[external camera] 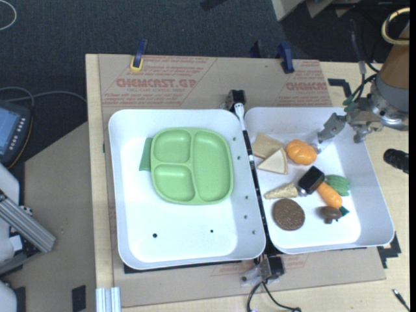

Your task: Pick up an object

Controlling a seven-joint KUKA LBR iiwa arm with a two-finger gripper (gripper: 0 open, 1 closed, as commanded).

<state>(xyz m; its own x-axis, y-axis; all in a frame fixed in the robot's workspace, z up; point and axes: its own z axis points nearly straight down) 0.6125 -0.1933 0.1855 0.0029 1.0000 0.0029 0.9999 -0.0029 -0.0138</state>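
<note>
Nearest to us, at the front of the right-hand shallow white bin (374, 229), we see a flat round brown cookie-like disc (288, 214) and, to its right, a small dark brown lump (332, 216). Just behind them lies a pale wedge-shaped cone (282, 190), a black block (310, 179) touching an orange toy carrot with green leaves (332, 190). Further back we have two tan triangular slices (271, 155) and beside them a rounded orange plastic fruit (301, 152); that one is our pick. We judge it light, stiff and smooth, so likely slippery; closing across its middle looks safest. In the left white bin (123, 174) a light green divided plastic tray (192, 165) sits well apart from all this. Farther back, at the right bin's far corner, the two-finger gripper (344, 129) hovers with its fingers spread apart and nothing between them, near the fruit but not touching it.
</note>
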